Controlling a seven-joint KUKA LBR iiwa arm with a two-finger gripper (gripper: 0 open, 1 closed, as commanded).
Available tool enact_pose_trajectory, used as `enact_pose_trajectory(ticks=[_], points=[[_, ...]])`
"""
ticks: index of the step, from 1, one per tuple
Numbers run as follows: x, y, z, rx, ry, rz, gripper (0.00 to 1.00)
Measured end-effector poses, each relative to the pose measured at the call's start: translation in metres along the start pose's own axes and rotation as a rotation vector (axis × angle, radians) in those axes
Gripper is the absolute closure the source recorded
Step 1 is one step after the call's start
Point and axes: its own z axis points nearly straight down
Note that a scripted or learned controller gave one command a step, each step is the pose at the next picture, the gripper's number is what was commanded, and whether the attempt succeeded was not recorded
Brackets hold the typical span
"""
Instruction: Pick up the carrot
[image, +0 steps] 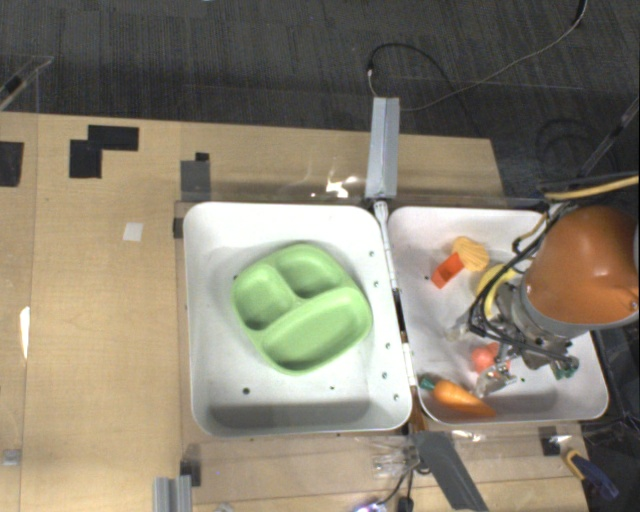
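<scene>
Approach step, judged: carrot lay at right bin front wall, just left of lowered jaws. Jaw state impossible to tell. Next: shift left, straddle carrot, close.

In the right bin, the carrot lies close against the near wall, leaving open floor only on its far side, where the gripper hangs just beside a small red item. An orange block and a yellow piece crowd the far part. The green divided plate takes the middle of the left bin.
</scene>
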Motion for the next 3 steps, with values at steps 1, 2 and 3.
enact_pose_trajectory(ticks=[1,2,3], points=[[-0.004,0.000,-0.010,0.000,-0.007,0.004,1.00],[-0.004,0.000,-0.010,0.000,-0.007,0.004,0.00],[-0.002,0.011,0.005,-0.015,0.016,-0.450,0.00]])
